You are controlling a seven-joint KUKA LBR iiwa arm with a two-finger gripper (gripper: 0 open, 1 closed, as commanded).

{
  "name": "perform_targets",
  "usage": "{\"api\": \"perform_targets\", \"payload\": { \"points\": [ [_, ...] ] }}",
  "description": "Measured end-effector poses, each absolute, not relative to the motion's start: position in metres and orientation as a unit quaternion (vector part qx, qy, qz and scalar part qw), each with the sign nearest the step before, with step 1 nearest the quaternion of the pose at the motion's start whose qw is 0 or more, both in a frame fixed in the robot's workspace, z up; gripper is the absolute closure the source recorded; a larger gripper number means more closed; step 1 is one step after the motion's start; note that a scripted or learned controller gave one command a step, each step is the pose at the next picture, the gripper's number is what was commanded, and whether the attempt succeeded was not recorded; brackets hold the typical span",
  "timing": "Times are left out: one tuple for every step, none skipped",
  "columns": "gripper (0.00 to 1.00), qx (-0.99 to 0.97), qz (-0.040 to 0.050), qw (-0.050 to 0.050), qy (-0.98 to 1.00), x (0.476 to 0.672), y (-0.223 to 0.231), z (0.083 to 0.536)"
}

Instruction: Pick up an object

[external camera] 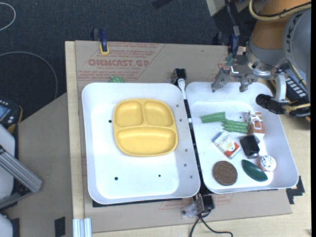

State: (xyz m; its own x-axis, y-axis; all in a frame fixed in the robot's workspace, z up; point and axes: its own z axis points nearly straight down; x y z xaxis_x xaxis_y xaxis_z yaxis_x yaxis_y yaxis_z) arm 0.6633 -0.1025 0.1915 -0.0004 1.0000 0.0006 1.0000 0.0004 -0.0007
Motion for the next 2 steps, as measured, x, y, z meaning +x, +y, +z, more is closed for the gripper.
{"api": "perform_targets", "payload": {
  "points": [
    [0.00, -0.707, 0.0013, 0.002, -0.708, 0.609, -0.045, 0.205],
    [0.00, -0.705, 0.0008, 0.002, -0.709, 0.580, 0.023, 0.207]
  ]
}}
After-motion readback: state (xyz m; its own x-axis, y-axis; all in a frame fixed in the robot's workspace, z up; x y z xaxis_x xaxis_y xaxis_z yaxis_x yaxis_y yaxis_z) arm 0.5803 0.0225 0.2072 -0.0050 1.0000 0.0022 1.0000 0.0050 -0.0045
